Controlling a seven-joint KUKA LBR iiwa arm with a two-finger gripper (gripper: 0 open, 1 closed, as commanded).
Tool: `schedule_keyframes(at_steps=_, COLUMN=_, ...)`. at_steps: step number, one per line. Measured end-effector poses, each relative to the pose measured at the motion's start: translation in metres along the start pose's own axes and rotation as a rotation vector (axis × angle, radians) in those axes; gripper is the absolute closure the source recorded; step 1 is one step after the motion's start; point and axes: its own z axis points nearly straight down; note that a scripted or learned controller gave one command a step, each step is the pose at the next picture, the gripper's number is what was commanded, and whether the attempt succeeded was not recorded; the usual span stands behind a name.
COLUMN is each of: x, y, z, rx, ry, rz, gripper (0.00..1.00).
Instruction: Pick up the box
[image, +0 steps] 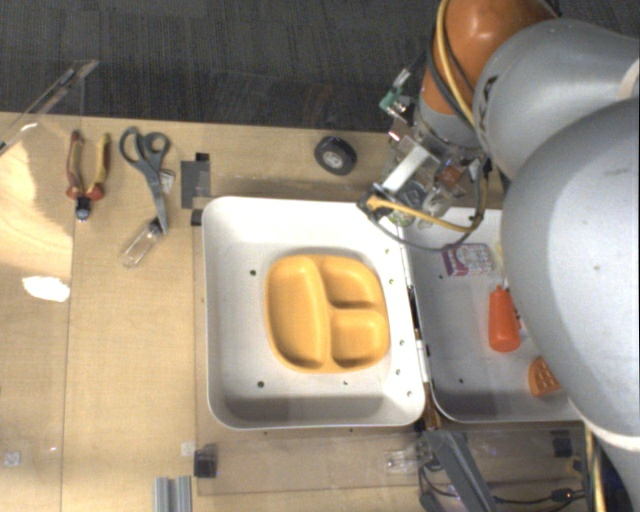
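White plastic formed both bins. Nearest the camera, the left bin (215, 300) held a yellow divided tray (325, 310) at its centre. The right bin (470, 400) held a small orange piece (543, 376) at its near side, partly under the arm (570, 200), and beyond it a longer orange item (503, 320).

The box (468, 260), a small purple-and-white carton, lay flat in the right bin, just beyond the longer orange item and apart from it.

Further back, the gripper (405, 205) stood over the far corner where the two bins met, to the left of the box and not touching it. You should note that I could not tell whether it was open or closed: cabling and the wrist body obscured it. Nothing was seen held in it.

Beyond the bins, on the wooden bench (120, 400), lay a roll of tape (335, 154), scissors (150, 165) and pliers (86, 170), all well clear.

Risks, in my judgement:
- The box lay flat and low, so a descent off its centre could push it aside rather than grip it.
- The gripper stood close to the bin rims, so a straight drop from there would likely strike plastic.
- The orange item sat near the box, so a wide approach could catch it instead.
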Motion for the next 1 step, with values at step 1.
schedule_keyframes(at_steps=1, x=-0.0353, y=0.0356, z=-0.0407, rx=0.0, ry=-0.001, rz=0.264, gripper=1.0)
